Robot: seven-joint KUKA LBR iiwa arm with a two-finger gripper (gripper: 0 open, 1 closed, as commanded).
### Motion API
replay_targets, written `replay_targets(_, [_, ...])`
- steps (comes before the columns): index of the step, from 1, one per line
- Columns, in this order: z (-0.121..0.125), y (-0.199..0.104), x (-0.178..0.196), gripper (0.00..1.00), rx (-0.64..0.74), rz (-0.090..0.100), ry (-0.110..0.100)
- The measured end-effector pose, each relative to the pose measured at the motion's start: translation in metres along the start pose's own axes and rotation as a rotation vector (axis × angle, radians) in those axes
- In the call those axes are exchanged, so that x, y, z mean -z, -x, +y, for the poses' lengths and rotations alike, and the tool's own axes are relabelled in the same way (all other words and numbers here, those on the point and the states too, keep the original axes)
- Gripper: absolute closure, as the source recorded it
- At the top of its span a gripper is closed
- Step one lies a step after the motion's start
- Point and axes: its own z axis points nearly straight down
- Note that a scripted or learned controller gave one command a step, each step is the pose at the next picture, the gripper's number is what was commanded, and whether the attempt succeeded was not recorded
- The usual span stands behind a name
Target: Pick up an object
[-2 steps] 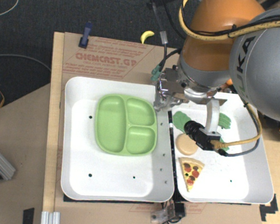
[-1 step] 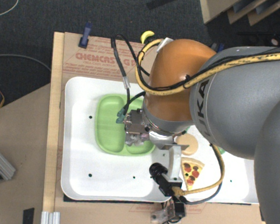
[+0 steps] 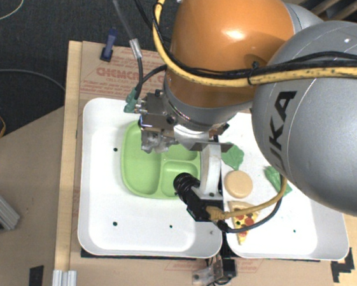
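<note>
Grey KUKA arm w/ orange band (image 3: pixel 222 41) hangs over the left shallow white bin (image 3: pixel 98 226). Its gripper (image 3: pixel 166 141) sits low, right above a light-green plastic divided tray (image 3: pixel 143 173) lying in that bin's upper right part. Can't tell the gripper's state; the wrist hides it. A tan round disc (image 3: pixel 238 184) lies just beside, at the right white bin (image 3: pixel 321 239) edge.
</note>
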Motion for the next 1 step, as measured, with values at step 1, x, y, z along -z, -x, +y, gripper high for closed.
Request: replay_targets(1, [-0.0026,0.0664,-0.0715,1.00,-0.017,-0.013,-0.022])
